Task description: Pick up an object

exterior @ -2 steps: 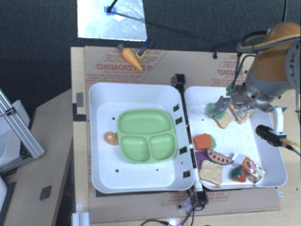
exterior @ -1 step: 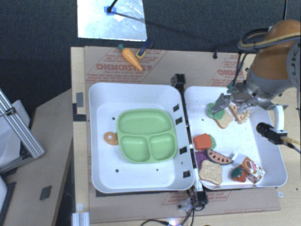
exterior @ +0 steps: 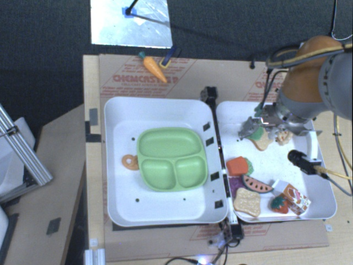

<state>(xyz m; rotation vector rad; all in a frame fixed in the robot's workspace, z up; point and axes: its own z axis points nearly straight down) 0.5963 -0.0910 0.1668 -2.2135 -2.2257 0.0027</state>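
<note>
Nothing lifted yet: gripper (exterior: 255, 127) low in right bin (exterior: 325, 206) beside toast piece (exterior: 262, 141); finger state cannot be told.

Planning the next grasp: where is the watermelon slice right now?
In the camera view, the watermelon slice lies in the right bin, toward its front, just below the orange-red block and above the toast slice.
</note>
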